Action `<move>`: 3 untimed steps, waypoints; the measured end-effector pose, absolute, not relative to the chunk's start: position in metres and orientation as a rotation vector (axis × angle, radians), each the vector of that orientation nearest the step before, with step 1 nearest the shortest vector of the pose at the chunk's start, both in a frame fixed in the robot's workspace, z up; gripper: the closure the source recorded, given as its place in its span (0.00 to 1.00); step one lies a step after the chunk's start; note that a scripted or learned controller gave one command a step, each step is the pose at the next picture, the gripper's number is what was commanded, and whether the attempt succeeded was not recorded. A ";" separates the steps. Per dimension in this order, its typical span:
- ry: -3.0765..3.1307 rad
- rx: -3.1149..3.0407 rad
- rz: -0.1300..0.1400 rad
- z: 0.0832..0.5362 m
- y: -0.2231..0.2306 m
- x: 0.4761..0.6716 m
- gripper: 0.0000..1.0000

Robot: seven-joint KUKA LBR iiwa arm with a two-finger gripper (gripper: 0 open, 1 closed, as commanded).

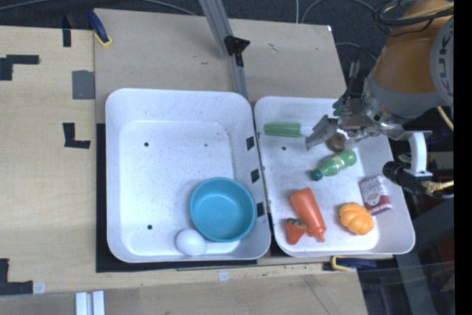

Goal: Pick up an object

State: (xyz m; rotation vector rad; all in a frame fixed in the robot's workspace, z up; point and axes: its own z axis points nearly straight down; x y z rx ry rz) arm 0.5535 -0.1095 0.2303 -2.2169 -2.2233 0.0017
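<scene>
I see the gripper (333, 135) hanging over the right bin (398, 240), near its back half; I cannot tell how it is set. Just beneath and in front of it lies a green bottle (334, 164), tilted. A green stick (282, 130) lies to the gripper's left. Nearer me sit an orange carrot (307, 212), an orange lump (356, 218) and a small packet (375, 193). The left bin (118, 158) holds a blue bowl (221, 208) and a white ball (190, 241).

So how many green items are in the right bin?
2: a green stick near the bin's upper left, and a green bottle at centre, just below the gripper, which may hide more.
</scene>
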 end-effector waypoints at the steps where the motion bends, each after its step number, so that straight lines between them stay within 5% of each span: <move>1: -2.223 -2.218 0.001 0.230 -0.110 0.554 0.00; 3: -2.217 -2.216 0.009 0.111 -0.118 0.536 0.00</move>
